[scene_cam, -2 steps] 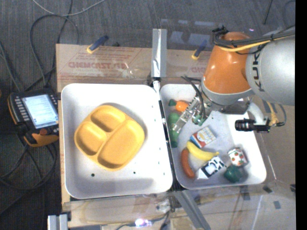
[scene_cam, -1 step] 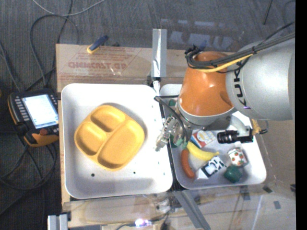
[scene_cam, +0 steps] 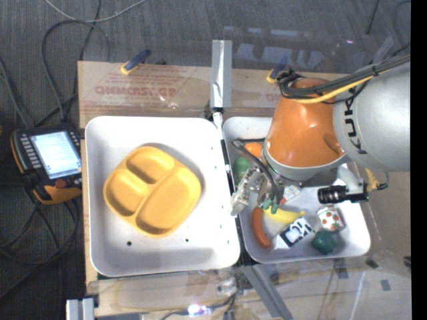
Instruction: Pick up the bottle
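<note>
Right bin (scene_cam: 360, 249), near edge: a red sausage-shaped toy (scene_cam: 261, 232) at 7 o'clock, a black-and-white block (scene_cam: 296, 232) at 6, a green lump (scene_cam: 325, 243) and a spotted cube (scene_cam: 331, 219) at 5. Just behind them lies a yellow banana-like piece (scene_cam: 285, 214).

End effector (scene_cam: 257, 191) hangs low at 9 o'clock of this bin, close to the left wall. Cannot tell how far it is open; nothing is seen held in it.

Bottle (scene_cam: 239, 168): judged to be the green piece against the left wall at 10 o'clock, just beyond the end effector and largely covered by the wrist (identification uncertain; a dark cylinder (scene_cam: 340, 194) at 3 o'clock is the other candidate).

Handling, as a judgement: probably light, hollow plastic, stiff, with a smooth, slippery round body that could roll or squirt out. Best taken across the body's middle, not the neck; the wall crowds one side.

Left bin (scene_cam: 100, 245) holds a yellow divided plate (scene_cam: 153, 189).
</note>
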Robot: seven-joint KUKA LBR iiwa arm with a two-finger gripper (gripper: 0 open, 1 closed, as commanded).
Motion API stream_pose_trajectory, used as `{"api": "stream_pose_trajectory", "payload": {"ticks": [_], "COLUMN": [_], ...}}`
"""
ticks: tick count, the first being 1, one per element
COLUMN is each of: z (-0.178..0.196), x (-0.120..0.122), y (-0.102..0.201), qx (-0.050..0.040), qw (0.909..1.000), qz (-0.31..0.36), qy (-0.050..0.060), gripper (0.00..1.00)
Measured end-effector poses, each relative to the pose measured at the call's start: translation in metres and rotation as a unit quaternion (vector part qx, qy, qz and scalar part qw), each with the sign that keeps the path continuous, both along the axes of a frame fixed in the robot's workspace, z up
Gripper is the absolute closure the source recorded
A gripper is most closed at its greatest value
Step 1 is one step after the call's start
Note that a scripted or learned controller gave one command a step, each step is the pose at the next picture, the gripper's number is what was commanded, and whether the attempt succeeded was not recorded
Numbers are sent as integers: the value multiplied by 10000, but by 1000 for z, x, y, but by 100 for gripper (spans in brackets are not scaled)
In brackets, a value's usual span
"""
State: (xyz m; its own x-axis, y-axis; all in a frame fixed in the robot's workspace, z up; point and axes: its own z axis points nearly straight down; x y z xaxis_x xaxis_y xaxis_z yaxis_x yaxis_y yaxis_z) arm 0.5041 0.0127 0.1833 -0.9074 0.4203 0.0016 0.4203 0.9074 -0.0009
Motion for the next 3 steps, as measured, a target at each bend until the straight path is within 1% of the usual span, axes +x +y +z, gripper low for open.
{"api": "stream_pose_trajectory", "payload": {"ticks": [1,2,3], "z": [54,63,114], "x": [65,101,25], "y": [-60,-47,-93], "qx": [2,11,-14], "qw": [9957,9982,9595], "qz": [931,602,-2819], "qy": [-25,-26,-12], "gripper": [100,100,100]}}
